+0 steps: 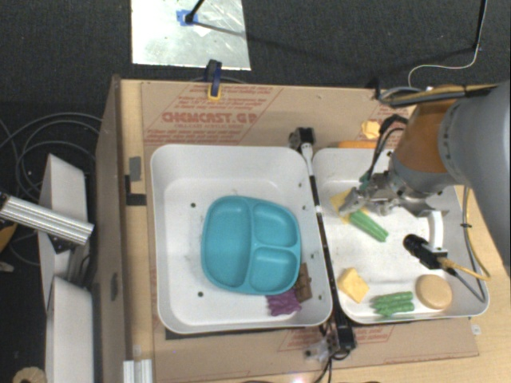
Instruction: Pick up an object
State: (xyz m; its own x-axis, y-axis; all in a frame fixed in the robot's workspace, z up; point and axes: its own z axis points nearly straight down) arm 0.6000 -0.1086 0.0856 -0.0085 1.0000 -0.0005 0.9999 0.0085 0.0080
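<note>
left bin (172,214): blue plate (251,244) fills centre | right bin (471,294): bare floor mid-bin; toys along front

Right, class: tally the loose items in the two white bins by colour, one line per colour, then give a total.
Teal: 1, divided plate
Purple: 1, small piece
Brown: 1, small piece
Green: 2, long piece, ridged piece
Yellow: 2, block, piece by the hand
Tan: 1, round piece
Total: 8

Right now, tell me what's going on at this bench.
The grey arm reaches in from the right, its gripper low in the right bin, beside a green piece and a yellow piece. I can't tell if it grips anything. Another yellow block, a green item and a tan round lie nearby. The left bin holds a teal divided plate.
</note>
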